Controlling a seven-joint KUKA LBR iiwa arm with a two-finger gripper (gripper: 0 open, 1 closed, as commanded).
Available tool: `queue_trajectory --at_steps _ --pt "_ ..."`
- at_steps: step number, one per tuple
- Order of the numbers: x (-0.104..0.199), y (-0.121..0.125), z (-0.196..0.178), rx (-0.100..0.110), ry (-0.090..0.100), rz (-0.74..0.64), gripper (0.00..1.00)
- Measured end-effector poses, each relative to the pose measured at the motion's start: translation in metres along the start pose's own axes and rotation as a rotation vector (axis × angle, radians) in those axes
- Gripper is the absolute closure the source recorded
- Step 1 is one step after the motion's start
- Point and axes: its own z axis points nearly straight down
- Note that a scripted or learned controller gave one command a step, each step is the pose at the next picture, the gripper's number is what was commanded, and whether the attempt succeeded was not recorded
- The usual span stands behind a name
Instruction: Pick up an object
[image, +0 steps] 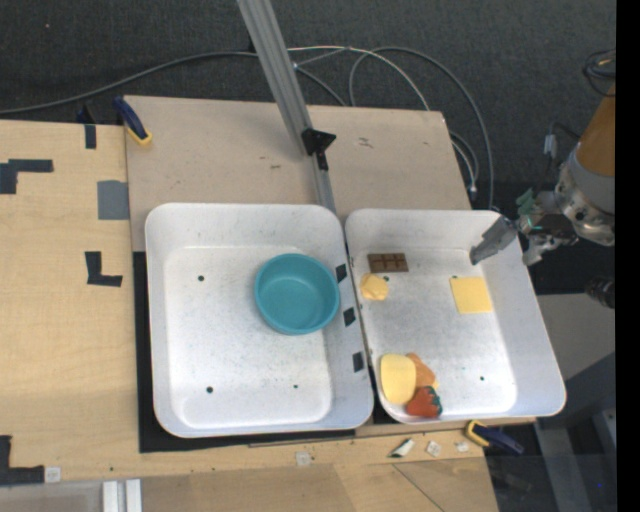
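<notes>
My hand (507, 240) hovers at the upper right rim of the right white bin (540, 350), its grip state indeterminate, with nothing lifted; the nearest candidate, a flat yellow square piece (470, 295), lies on the bin floor, ungrasped.

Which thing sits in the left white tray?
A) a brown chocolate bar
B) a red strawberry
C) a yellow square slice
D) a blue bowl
D: the blue bowl rests alone in the left tray, while the brown bar, the yellow slice and the red piece all lie in the right tray.
</notes>
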Motion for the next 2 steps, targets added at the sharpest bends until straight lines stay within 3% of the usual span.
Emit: queue_trajectory --at_steps 1,2 --pt "0.0 0.0 0.0 0.0 0.0 0.0 0.0" --pt "-0.001 0.005 0.045 0.004 0.0 0.001 0.0"
